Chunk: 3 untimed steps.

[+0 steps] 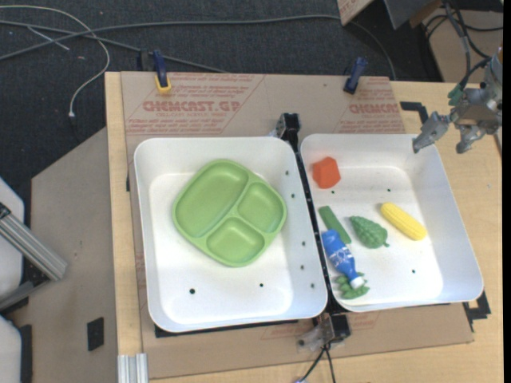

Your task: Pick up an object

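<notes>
Dark carpet is surrounding the bench (239, 94), which is carrying two shallow white bins side by side, and you are looking down on both at a slant. Your end effector (447, 134) is hovering at the far right edge of the right bin (447, 214), with its two fingers spread apart and nothing between them. Everything you could pick is lying below and to the left of the end effector as the camera sees it. The yellow corn cob (403, 220) is sitting nearest, down and slightly left, with its long axis running diagonally from upper left to lower right. Further left, the orange block (326, 172) is resting near the bin's far wall, well apart from the end effector. The green leafy toy (369, 232), the green stick (335, 223) and the blue bottle (342, 260) are lying lower still. Far to the left, the green divided plate (230, 212) is occupying the left bin (160, 294). Judging by reach, the corn cob is looking like your shortest move, and the fingers would want to close across its narrow width.
</notes>
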### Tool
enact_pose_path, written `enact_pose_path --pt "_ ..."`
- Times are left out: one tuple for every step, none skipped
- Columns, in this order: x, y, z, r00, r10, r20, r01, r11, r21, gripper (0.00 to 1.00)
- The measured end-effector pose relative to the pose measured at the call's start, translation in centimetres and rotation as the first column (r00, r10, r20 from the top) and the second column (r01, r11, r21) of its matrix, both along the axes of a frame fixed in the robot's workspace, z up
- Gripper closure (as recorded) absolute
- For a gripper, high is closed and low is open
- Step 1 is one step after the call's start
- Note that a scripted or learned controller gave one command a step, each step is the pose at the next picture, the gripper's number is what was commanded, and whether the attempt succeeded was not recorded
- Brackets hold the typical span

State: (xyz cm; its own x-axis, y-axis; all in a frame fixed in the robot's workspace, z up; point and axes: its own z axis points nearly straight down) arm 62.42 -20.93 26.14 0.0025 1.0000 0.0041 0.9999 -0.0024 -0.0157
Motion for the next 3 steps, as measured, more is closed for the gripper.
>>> enact_pose_path --pt "0.2 0.1 0.7 1.000 0.003 0.012 -0.003 1.000 -0.003 0.00" --pt "-0.8 0.0 -4.6 1.000 0.003 0.006 -0.003 1.000 -0.001 0.00" --pt "-1.5 1.0 -10.2 1.000 0.003 0.005 -0.003 1.000 0.000 0.00"
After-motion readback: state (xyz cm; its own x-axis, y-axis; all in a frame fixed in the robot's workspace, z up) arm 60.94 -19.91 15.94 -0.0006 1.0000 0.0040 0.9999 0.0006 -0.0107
